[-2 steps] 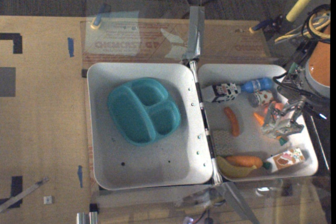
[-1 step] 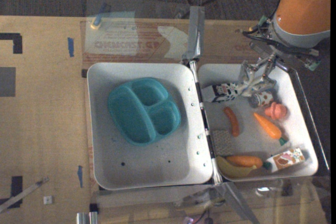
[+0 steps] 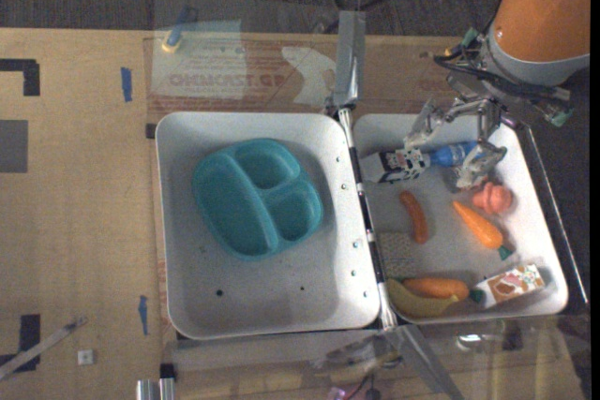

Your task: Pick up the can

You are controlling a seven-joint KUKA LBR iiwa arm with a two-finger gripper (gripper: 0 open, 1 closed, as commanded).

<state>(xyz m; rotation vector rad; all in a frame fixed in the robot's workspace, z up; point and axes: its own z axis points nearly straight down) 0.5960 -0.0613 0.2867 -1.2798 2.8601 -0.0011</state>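
Can (image 3: 453, 153): a blue cylinder lying on its side near the back of the right bin (image 3: 548, 244), between a black-and-white cow-patterned carton (image 3: 400, 164) on its left and a pink round toy (image 3: 493, 198) just beside it toward the front. End effector (image 3: 457, 140) hangs directly above the can with fingers spread to either side, open, nothing gripped. Risk assessment: the can lies on a curved side and may roll away on contact with one finger; the carton sits close to the can's left end, so a finger may land on it or push it instead. The pink toy could also be caught on closing. A carrot (image 3: 481, 226), a sausage (image 3: 413, 215), a banana (image 3: 419, 298), an orange piece (image 3: 437, 287) and a juice box (image 3: 511, 284) lie further forward, well apart from the can. Surface: smooth white plastic floor, offering little grip. Left bin (image 3: 178, 229) holds a teal divided plate (image 3: 257, 210). Both bins rest on a tan table (image 3: 75, 229) marked with blue tape; dark carpet and cables lie behind.
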